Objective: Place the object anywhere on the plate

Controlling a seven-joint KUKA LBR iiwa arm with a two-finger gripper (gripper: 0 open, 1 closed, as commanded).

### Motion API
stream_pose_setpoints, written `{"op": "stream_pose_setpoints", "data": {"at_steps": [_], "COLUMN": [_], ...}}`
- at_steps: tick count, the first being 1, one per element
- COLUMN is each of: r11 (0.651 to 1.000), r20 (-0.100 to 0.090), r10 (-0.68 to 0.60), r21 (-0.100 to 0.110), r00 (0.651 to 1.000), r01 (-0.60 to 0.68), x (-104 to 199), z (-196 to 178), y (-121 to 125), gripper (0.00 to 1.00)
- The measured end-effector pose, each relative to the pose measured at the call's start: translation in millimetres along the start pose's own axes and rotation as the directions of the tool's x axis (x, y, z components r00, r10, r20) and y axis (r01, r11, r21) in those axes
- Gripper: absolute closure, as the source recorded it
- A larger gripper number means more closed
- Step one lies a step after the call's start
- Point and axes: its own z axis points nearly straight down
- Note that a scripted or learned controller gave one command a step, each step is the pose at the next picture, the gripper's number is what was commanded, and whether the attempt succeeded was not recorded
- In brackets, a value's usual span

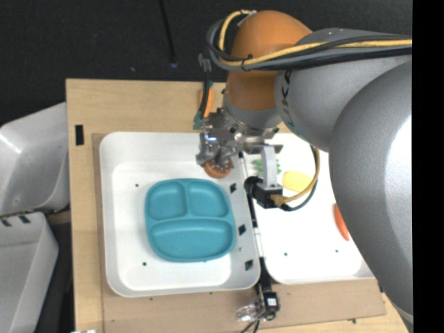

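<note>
A teal divided plate lies in the left white bin. My gripper hangs over the bin's far right part, just beyond the plate's far right corner. A small round brown object sits between its fingertips, and the gripper is shut on it. The object hovers close to the plate's far rim, not over the plate's compartments.
The right bin holds a green item, a yellow item and an orange item partly hidden by the arm. The arm's big grey body covers the right side. A cable connector lies at the bench's front edge.
</note>
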Motion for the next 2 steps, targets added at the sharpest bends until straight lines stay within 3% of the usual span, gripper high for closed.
{"op": "stream_pose_setpoints", "data": {"at_steps": [1,2], "r11": [1.000,1.000], "r20": [0.000,0.000], "r10": [0.000,0.003], "r21": [-0.003,-0.002], "r00": [1.000,1.000], "r01": [0.000,-0.003], "x": [46.4,44.4], "z": [14.4,13.7], "y": [8.5,8.2], "gripper": [1.00,0.00]}}
